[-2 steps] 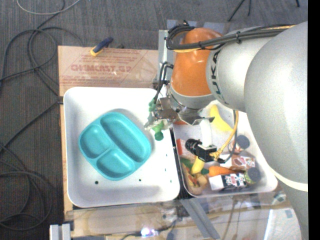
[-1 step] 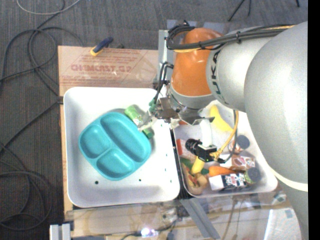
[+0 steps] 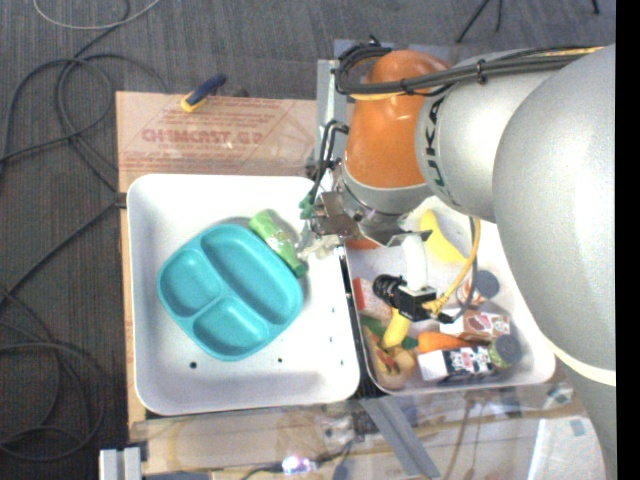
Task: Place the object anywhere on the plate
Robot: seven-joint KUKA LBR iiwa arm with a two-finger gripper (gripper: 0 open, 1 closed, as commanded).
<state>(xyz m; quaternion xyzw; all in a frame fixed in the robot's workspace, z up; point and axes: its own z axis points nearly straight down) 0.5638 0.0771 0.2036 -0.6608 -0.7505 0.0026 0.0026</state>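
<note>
1. Nearest you, the right bin (image 3: 535, 363) holds a jumble of small items: a carrot (image 3: 440, 342), a banana (image 3: 397, 329), a small carton (image 3: 487, 324) and more. None of them touches the plate.
2. In the left bin (image 3: 150, 368) you have the plate (image 3: 232, 290), teal, with three compartments, lying flat and a little askew. Its compartments look bare.
3. The object (image 3: 277, 238) is a green thing with a pale, clear-looking part, sitting at the plate's far right rim, partly over the edge. I judge it light and perhaps soft or crinkly, so it may slide or tip on the smooth plastic. Take it across its narrow middle, if you must regrip it.
4. The hand (image 3: 318, 230) sits just beside the object, at its right end, near the wall between the two bins. You cannot tell from this angle whether the fingers are apart, together or clamped on the object; the metal parts blur into it.
5. Farthest, the arm (image 3: 520, 128) reaches in from the right, its orange band (image 3: 395, 118) above the wrist, which points steeply down over the bins' shared wall and covers much of the right bin's far half.
</note>
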